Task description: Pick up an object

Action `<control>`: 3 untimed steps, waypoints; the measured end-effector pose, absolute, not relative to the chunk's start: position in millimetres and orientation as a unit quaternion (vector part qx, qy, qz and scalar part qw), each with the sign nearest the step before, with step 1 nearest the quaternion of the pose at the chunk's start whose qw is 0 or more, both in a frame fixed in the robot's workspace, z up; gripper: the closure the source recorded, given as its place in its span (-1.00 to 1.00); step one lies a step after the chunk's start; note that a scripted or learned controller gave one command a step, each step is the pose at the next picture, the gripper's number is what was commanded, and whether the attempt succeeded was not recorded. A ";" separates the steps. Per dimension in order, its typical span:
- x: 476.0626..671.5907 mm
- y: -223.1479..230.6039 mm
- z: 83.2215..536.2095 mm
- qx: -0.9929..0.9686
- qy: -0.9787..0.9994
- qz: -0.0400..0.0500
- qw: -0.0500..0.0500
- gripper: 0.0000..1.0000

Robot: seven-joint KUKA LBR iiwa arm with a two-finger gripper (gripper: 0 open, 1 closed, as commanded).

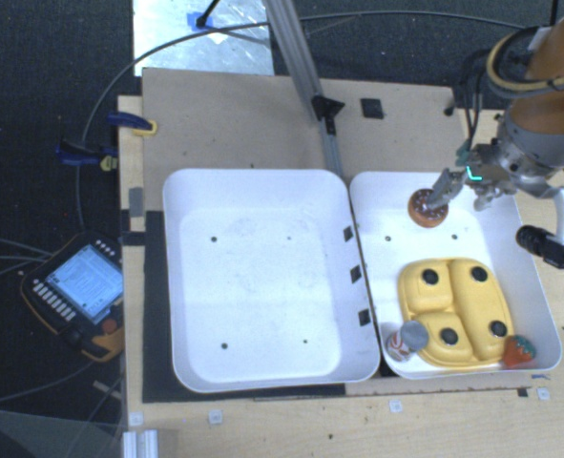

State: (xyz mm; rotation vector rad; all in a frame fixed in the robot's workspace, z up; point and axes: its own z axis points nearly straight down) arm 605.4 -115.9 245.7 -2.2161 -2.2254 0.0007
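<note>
- Reaching in from the right, 1 grey arm with an orange band (549,60) hangs over the far right corner of the right bin (377,198).
- Gripper (446,191): tilted down and to the left, its tip just beside or touching the doughnut; whether its fingers are spread or closed cannot be told from this angle. A small green light glows on its body.
- Doughnut (427,208): 1 small round brown piece, lying on the right bin's floor near the far wall, at the gripper's tip.
- Yellow tray (453,311): 1 moulded yellow piece with 4 rounded lobes, each bearing 1 dark spot; lies in the near half of the right bin, well apart from the doughnut.
- Small grey-topped item (411,336): 1 piece with a round grey top and a pale, red-marked body, touching the yellow tray's near left corner.
- Red item (520,350): 1 small piece with a touch of green, in the right bin's near right corner, just beside the tray.
- Left bin (253,275): 1 shallow white bin, alongside the right bin.
- Handheld pendant (79,289): 1 unit with a lit screen, left of the bench, cable attached.
- Clamps (129,122): 2, blue and yellow, at the bench's left edge.
</note>
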 end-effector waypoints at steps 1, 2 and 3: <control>606.0 -115.9 246.7 -0.705 -0.709 0.000 0.000 -1.00; 604.1 -118.5 204.7 -0.707 -0.708 0.001 0.000 -1.00; 604.8 -115.6 163.2 -0.707 -0.708 0.000 0.000 -1.00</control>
